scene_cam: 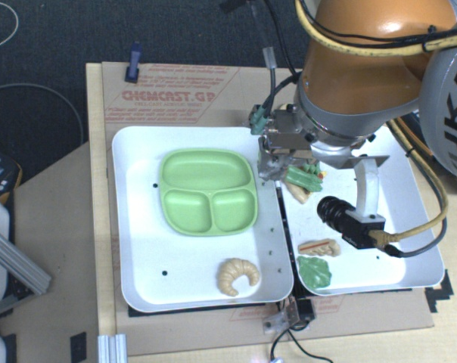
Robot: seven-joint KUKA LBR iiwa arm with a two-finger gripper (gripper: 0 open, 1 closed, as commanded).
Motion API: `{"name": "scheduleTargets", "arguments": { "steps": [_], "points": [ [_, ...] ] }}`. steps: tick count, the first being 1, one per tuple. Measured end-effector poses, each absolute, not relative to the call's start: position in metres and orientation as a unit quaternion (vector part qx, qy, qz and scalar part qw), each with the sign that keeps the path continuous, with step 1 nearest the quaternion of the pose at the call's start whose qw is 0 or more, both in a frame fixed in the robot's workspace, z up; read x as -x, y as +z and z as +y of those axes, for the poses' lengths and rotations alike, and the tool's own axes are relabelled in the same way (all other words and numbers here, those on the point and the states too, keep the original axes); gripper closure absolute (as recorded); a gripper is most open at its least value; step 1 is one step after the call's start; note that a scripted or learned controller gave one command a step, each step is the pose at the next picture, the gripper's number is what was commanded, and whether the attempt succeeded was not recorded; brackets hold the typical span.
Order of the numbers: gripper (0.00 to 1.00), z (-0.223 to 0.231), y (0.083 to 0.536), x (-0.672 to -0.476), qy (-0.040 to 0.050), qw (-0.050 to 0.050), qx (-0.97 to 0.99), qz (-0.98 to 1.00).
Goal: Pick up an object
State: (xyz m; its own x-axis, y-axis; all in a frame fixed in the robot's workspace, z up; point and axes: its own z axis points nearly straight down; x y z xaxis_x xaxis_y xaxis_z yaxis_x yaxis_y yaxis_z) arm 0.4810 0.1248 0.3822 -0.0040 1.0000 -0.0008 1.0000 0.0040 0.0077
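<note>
Over the right bin (pixel 421 203), near its upper-left corner, the claw (pixel 278 161) hangs low above a small green toy (pixel 303 178), likely a play-food vegetable with a pale piece beside it. Toy reads as light, hard plastic: stiff, smooth, a bit slippery, not fragile. Best hold looks to be across its narrow middle. Whether the claw is spread or pressed together, cannot tell; the wrist body hides most of it, and nothing is seen pinched.

Other candidates in the same bin: a toy hot dog (pixel 319 246) and a flat green leaf (pixel 315 272), lying near the front edge. Left bin (pixel 130 225) carries a green divided plate (pixel 209 191) and a croissant (pixel 237 275), well apart.
</note>
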Motion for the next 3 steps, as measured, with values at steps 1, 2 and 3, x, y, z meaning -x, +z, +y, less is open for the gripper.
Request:
{"name": "scheduleTargets", "arguments": {
  "steps": [1, 2, 3],
  "points": [
    [1.00, 0.125, 0.392, -0.482, 0.0031, 0.004, -0.706, 0.709],
    [1.00, 0.126, 0.403, -0.482, 0.0036, 0.004, -0.705, 0.709],
    [1.00, 0.139, 0.335, -0.478, -0.0039, -0.003, -0.707, 0.707]
  ]
}}
